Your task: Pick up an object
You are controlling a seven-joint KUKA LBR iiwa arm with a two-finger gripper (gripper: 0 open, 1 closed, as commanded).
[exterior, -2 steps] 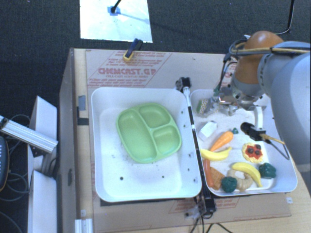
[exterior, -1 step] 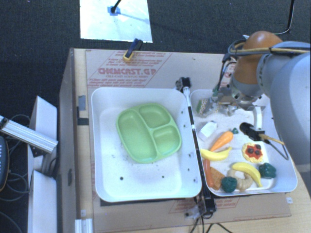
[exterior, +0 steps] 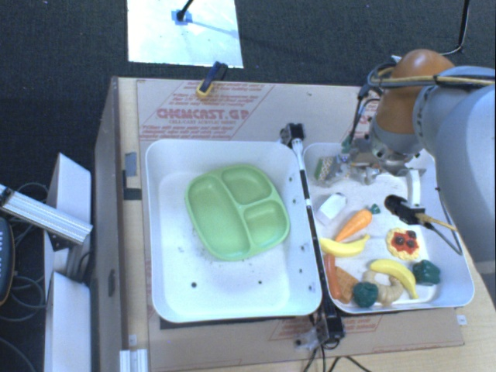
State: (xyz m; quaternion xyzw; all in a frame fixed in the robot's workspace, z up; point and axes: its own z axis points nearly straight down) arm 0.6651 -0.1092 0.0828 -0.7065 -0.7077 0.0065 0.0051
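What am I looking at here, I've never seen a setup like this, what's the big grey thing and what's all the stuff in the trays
The big grey thing is a robot arm with an orange band near its wrist. It reaches in from the right, and its gripper sits low over the far end of the right bin. Whether it holds anything cannot be told from here.

The single camera is fixed above the bench, looking down at a slant on two shallow white bins side by side.

The left bin holds a green divided plate. The right bin holds toy food: a carrot, two bananas, a small pizza, broccoli, plus a white block.
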